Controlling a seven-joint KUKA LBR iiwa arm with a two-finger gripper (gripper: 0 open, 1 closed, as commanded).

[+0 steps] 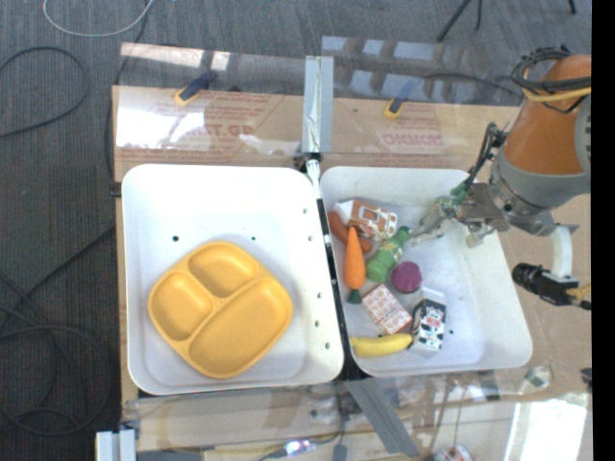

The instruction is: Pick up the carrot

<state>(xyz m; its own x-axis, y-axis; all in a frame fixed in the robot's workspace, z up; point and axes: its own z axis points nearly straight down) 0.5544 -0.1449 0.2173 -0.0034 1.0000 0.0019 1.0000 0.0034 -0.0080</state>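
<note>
The carrot is orange with a green stub at its lower end. It lies lengthwise near the left wall of the right bin, among other toy foods. My gripper hangs over the upper middle of that bin, to the right of the carrot and a little farther back, apart from it. A green toy sits between the gripper and the carrot. The grey arm with its orange band reaches in from the right.
Around the carrot are a red sausage-like piece, a white and orange carton, a purple ball, a red box, a banana and a black and white carton. A yellow divided plate lies in the left bin.
</note>
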